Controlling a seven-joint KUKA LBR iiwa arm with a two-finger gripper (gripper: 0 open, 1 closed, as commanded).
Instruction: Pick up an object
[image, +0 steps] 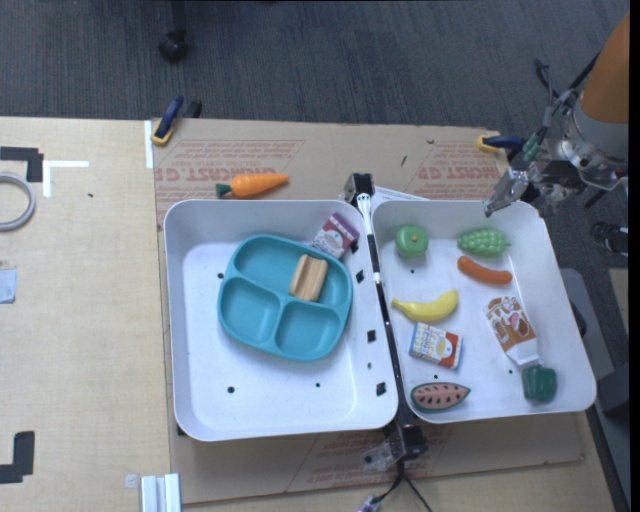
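My gripper (508, 192) hangs over the back right corner of the right bin (572, 330), just above and right of a green bunch of grapes (483, 241); nothing sits between its fingers. In that bin also lie a green apple (411, 239), an orange-red sausage (484, 270), a banana (426, 306), a small juice carton (436, 346), a watermelon slice (440, 396), a white tube (511, 328) and a dark green pepper (539, 383).
The left bin (190, 390) holds a teal divided plate (285, 297) with a bread roll (308, 277) on it, and a small packet (334, 235) at the back. A toy carrot (253, 184) lies on the cardboard behind the bins.
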